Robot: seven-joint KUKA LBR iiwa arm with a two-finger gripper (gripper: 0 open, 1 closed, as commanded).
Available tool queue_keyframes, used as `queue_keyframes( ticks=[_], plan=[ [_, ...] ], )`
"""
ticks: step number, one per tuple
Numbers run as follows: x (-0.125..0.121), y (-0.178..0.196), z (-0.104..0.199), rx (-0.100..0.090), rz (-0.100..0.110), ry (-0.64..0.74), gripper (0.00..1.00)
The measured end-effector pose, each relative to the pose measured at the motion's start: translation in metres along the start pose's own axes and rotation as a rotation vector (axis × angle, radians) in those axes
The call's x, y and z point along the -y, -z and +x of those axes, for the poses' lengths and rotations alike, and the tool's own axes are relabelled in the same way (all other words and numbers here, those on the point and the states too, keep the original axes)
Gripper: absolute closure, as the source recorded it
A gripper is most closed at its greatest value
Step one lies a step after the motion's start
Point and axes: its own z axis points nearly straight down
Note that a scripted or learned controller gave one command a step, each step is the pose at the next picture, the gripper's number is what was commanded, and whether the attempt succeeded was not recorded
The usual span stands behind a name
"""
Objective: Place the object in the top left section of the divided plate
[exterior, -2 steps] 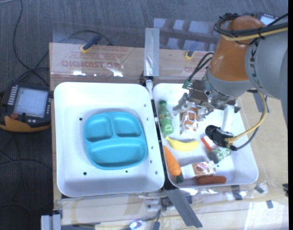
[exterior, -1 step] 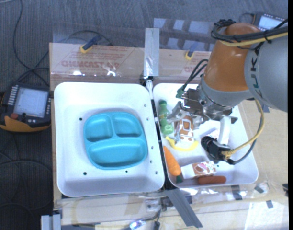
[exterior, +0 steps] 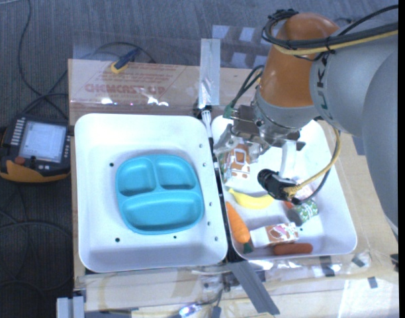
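The blue divided plate [exterior: 161,194] lies in the left white bin [exterior: 96,138], with two small sections at its far side and one large section at its near side, all bare. My gripper [exterior: 241,152] hangs over the left part of the right bin [exterior: 338,227], close to the wall between the bins. A small orange-and-white carton [exterior: 239,163] sits right at the gripper's tip; whether it is held or just lying under it is not visible. A yellow banana [exterior: 251,200] lies just in front of that.
The right bin also holds a carrot [exterior: 238,225], a sausage [exterior: 292,248], a small printed carton [exterior: 280,232] and a green item [exterior: 308,211]. A black cable fitting [exterior: 273,183] hangs by the wrist. A teach pendant [exterior: 34,148] lies left of the bench.
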Motion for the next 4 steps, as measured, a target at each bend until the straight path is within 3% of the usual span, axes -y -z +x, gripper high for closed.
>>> queue_keyframes(
  ticks=[1, 2, 3, 4],
  plan=[
    [0.024, 0.008, 0.065, 0.001, -0.001, 0.055, 1.00],
    [-0.023, 0.068, 0.124, 0.002, -0.004, 0.494, 1.00],
    [-0.023, 0.069, 0.123, 0.002, -0.004, 0.494, 0.00],
    [0.065, 0.055, 0.187, 0.001, -0.002, 0.530, 0.00]
  ],
)
